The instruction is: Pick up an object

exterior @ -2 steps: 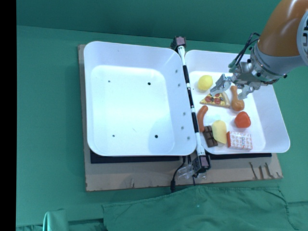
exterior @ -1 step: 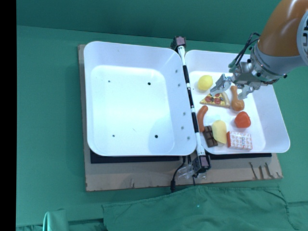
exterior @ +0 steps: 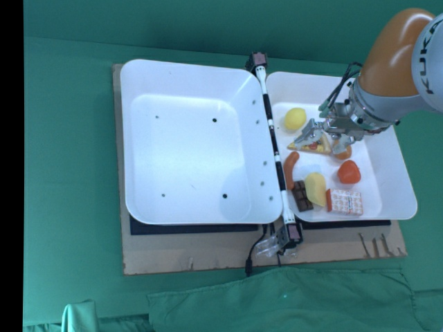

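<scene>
Broadly, the counter (exterior: 83, 151) carried two white bins side by side; the left bin (exterior: 194, 151) bare white, the right bin (exterior: 394, 185) stocked. The grey arm (exterior: 398, 61) reached in from the right; its pincer (exterior: 331, 135) stood low over a pizza slice (exterior: 309, 144), touching it; grip state could not be told. Around it: a carton (exterior: 345, 201), a yellow wedge (exterior: 316, 188), a lemon (exterior: 295, 119), a tomato (exterior: 349, 172), a sausage (exterior: 290, 167), a chocolate bar (exterior: 301, 196).
</scene>
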